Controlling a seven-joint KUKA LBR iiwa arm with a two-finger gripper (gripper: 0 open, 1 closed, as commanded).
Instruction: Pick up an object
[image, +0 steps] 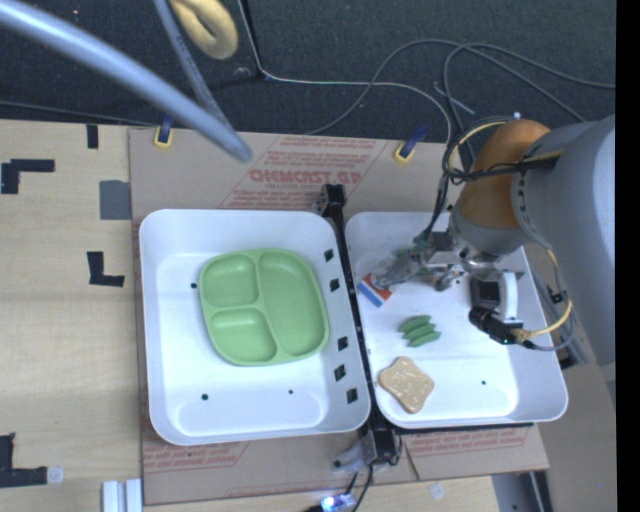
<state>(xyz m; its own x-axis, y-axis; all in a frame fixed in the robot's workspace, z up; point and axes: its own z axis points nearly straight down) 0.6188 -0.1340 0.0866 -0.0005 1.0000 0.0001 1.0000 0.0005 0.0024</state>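
Grey arm reaching in from right, wrist bent low, pincer (400, 268) pointing left

I see two white bins: the left bin (170, 400) holds a pale green divided plate (264, 306), the right bin (540, 400) a darker green pea pod (419, 331), a tan, speckled cracker-like piece (406, 384) and a small red, white and blue item (373, 291). My arm (580, 220) is grey with an orange band (495, 175). The tabletop (60, 320) is light wood with black marks, under brown cardboard (300, 165) printed in red.

2 bins (165, 400), 1 green plate (263, 305), 1 pea pod (419, 331), 1 cracker (406, 384)
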